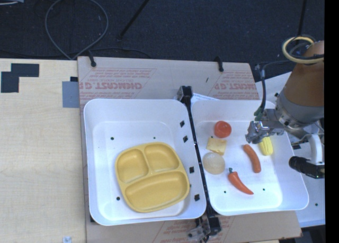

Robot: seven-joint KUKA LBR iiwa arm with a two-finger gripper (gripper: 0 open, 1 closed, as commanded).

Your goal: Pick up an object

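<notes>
Corn cob [266,145], yellow and small, sits in the right bin [288,197] up near its far right side, and the tool [256,133] is right on top of its left end. Can't honestly tell if the tool is grasping the corn or just hovering against it, the view is too coarse there.

The arm [304,86] comes in from the right, orange band up top, grey wrist angled down and left into the bin.

Same bin also has a red tomato [222,128] toward the far middle, a pale yellow cheese wedge [216,145] just near of it, a whitish round thing [214,163] below that, a red chili pepper [240,182] nearer still, and an orange-red sausage [252,158] lying just left of the corn.

Left bin [100,131] holds a yellow divided plate [152,176] with three compartments, sitting toward the near side.

Both bins rest on a cardboard sheet [159,80] on the counter [37,152], printed in red with mirrored text that looks like "CHEMCRZT".
</notes>
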